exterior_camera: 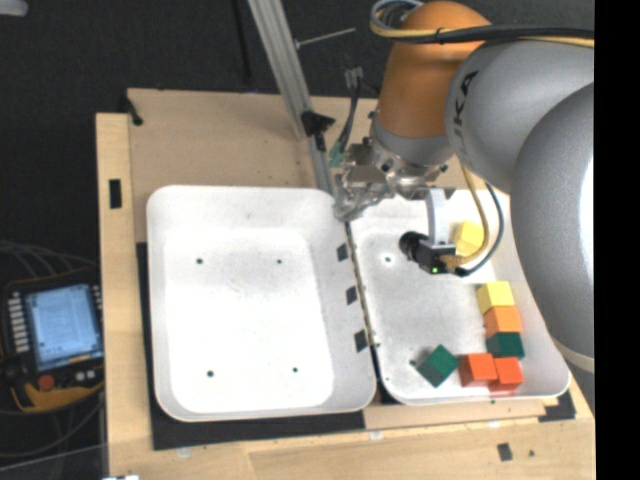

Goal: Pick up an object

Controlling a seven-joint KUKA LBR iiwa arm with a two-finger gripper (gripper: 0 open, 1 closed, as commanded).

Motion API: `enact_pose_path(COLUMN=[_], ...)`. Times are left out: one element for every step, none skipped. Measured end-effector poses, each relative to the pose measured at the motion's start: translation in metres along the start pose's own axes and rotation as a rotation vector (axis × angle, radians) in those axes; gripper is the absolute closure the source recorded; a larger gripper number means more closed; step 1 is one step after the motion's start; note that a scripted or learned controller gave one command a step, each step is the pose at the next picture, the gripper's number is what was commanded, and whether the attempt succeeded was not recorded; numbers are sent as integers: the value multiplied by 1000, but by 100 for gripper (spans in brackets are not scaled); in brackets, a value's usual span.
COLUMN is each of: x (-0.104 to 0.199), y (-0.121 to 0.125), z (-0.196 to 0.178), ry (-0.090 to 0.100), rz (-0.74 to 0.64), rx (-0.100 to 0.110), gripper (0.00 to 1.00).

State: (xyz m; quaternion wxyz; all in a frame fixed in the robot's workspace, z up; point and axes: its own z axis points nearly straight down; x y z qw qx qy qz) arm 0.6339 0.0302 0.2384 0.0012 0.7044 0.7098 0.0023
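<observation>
1. The table [120, 268] is pale wood with a black mat under its load.
2. Dark floor [60, 58] surrounds the table.
3. Left of the table lies a handheld control pendant [58, 330], its screen lit, cables trailing.
4. A metal rail [285, 68] slants up from behind the table.

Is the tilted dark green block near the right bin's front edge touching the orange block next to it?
Cannot tell. In the camera view the dark green block and the orange block sit edge to edge, with neither contact nor gap plainly showing.
</observation>
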Motion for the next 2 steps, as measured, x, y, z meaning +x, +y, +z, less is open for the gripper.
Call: enact_pose_path(x=[60,56], y=[-14,-14], z=[-6,-5], ry=[1,0], rz=[-1,5], rx=[5,6], gripper=[100,0])
